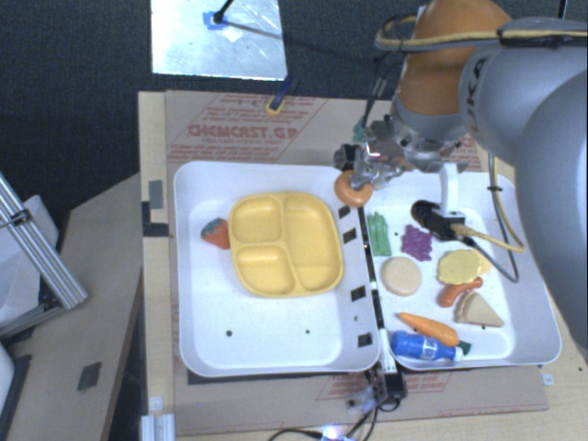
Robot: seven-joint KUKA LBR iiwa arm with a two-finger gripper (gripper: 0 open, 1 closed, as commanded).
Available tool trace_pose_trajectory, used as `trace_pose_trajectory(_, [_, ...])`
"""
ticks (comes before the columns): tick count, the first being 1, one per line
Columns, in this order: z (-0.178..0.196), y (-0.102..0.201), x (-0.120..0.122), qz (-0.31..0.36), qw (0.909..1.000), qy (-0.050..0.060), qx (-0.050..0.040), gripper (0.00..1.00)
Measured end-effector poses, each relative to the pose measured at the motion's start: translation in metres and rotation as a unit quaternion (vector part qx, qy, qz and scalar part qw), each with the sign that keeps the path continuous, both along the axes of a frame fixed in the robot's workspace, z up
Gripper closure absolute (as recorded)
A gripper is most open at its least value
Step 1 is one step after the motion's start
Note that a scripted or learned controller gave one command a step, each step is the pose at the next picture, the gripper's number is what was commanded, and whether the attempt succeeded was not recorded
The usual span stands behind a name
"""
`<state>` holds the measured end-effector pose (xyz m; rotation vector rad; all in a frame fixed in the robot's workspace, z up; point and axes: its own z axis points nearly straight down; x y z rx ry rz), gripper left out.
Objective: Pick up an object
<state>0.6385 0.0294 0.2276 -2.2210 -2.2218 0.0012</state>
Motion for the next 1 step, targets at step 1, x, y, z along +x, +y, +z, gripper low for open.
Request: trace_pose_trajectory(1, [0.0068,-0.0031,0.0072,0.0,1.0,-0.001,0.0004,1.0])
